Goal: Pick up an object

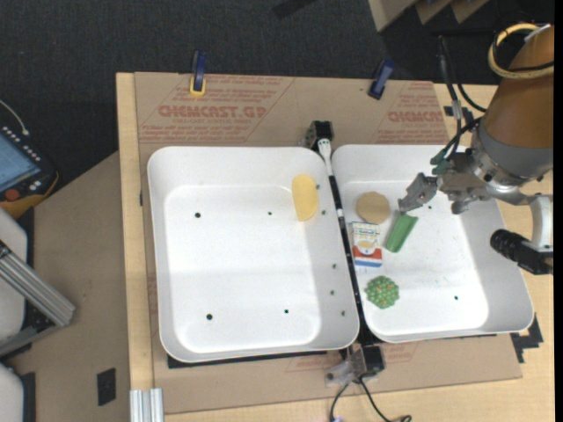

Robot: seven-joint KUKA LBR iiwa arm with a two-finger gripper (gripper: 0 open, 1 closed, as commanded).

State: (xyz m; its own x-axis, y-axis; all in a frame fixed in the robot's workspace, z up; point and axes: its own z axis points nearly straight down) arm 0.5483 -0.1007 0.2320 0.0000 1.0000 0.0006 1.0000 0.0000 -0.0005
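Nearest the camera, low in the right white plastic bin, sits a small round green bumpy ball, with a little white carton printed in red and blue just above it along the divider. A flat tan disc lies beyond the carton, and a green oblong block lies tilted to the right of both, near the carton but seemingly apart from it. In the left white plastic bin, a pale yellow oval piece rests near the far right corner, alone.

The grey two-finger gripper hangs over the right bin at the end of the orange-banded arm, its tip just above the upper end of the green block. Whether its fingers are spread or closed I cannot tell from this slant, and nothing shows between them.

The green block looks the likely target, being closest beneath the tip. To do the pick well, the wrist should turn so the fingers straddle the block across its narrow width rather than along its length, then descend over its middle, not its upper end, so it does not pivot out. The descent should stop just short of the bin floor. Keeping clear of the carton and the disc matters too, since a finger landing on either would block the closing. Lift straight up afterwards.
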